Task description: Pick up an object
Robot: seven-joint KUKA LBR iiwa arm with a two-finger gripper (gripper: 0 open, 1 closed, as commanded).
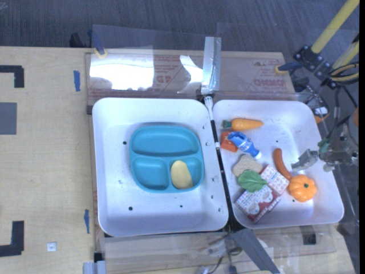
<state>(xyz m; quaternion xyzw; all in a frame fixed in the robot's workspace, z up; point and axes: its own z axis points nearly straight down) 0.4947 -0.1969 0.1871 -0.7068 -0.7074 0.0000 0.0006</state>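
Rightward, metal gripper (312, 157) over glossy white bin (296, 114), grip unreadable, beside round orange pumpkin (301, 188).

The gripper (311, 158) hangs at the right bin's (285, 114) far-right side. Just beside it, toward the bin's middle, lies a red sausage (281, 162); just below sits an orange pumpkin (302, 188). Farther left, a bread slice (247, 164), green leaf (251, 180) and printed box (262, 197) crowd together. Above the gripper, bare white floor stays open as far as the carrot (247, 124).
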